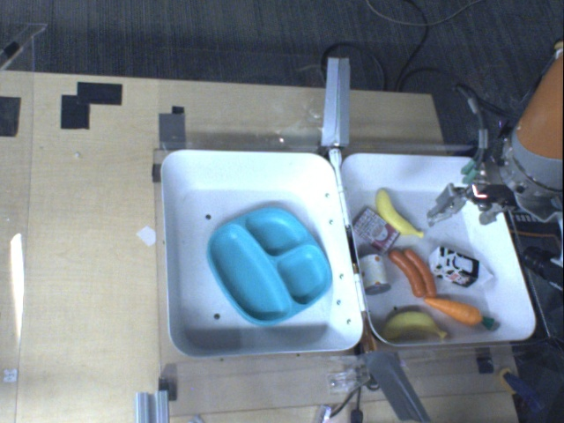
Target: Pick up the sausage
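While hand [469,203] hovers apart, sausage [414,271] lies crowded.

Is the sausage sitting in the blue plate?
No, the sausage lies in the right bin beside the carrot, while the blue plate is in the left bin.

Robotics lab test cell. Indicators: a pale wooden bench [79,236] carrying two shallow white bins [176,263] mounted side by side on metal brackets [337,104] — loose cables [414,11] trailing over dark carpet [176,16] behind — and black marker patches [88,102] fixed to the bench surface.
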Robot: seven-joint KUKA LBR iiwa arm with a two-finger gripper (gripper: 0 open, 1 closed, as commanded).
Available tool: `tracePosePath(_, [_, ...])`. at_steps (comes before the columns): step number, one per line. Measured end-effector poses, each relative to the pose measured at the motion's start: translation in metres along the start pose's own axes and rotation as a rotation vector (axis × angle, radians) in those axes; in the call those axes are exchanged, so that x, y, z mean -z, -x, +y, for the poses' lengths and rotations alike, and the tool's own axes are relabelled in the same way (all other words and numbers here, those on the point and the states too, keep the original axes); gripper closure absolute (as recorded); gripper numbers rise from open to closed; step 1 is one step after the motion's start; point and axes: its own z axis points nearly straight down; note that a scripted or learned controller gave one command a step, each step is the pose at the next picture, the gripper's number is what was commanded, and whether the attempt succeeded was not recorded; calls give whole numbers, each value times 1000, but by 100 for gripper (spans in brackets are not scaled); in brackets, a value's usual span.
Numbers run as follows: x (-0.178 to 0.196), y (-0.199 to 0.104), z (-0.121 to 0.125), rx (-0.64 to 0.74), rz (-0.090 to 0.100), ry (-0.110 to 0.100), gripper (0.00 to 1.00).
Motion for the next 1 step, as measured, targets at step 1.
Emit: tracePosePath(1, [-87, 23, -22, 3, 0, -1, 0])
